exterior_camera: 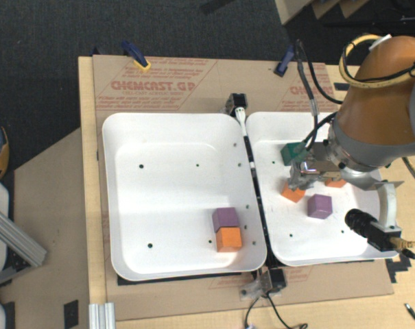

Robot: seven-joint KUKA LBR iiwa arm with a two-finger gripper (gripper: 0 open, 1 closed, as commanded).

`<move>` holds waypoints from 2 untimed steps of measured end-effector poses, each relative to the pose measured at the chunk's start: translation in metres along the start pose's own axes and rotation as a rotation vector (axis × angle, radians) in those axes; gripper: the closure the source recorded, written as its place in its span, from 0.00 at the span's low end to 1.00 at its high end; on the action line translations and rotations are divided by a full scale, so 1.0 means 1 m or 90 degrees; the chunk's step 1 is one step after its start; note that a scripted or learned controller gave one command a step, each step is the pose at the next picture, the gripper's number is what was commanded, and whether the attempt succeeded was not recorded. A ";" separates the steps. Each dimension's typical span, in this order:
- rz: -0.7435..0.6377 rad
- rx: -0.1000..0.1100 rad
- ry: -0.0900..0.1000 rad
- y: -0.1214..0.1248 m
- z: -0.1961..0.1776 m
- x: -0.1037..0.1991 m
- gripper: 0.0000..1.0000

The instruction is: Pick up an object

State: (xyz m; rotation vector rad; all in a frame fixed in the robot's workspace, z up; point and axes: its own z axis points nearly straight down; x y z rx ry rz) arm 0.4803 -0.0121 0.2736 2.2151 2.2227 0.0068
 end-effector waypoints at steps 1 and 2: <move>-0.001 -0.010 0.001 0.005 -0.162 0.024 1.00; 0.001 0.001 -0.001 0.004 -0.164 0.024 1.00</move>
